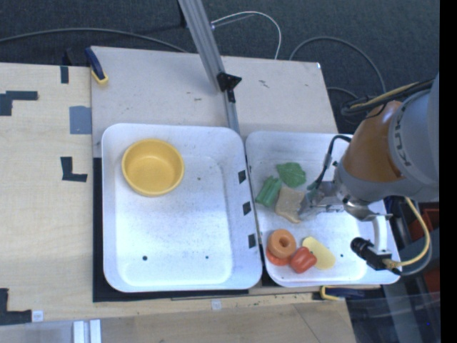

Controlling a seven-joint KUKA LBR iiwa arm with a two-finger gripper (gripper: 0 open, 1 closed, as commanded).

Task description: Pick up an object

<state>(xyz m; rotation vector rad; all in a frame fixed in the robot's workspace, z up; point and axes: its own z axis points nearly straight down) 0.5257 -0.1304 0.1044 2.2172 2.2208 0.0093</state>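
Note:
The right bin (285,148) holds several small items: a green leaf-shaped piece (291,173), a green block (268,191), a tan block (288,203), an orange ring (281,244), a red pepper-like piece (302,261) and a yellow piece (319,253). My gripper (308,207) is low inside this bin, right against the tan block's right side, with the grey and orange arm (378,156) behind it. The tan block lies on the bin floor.
The left bin (178,263) holds a yellow bowl (152,166) in its far left corner. A grey metal pole (203,31) slants down to the bins' far edge. Cables lie on the dark floor behind the bench.

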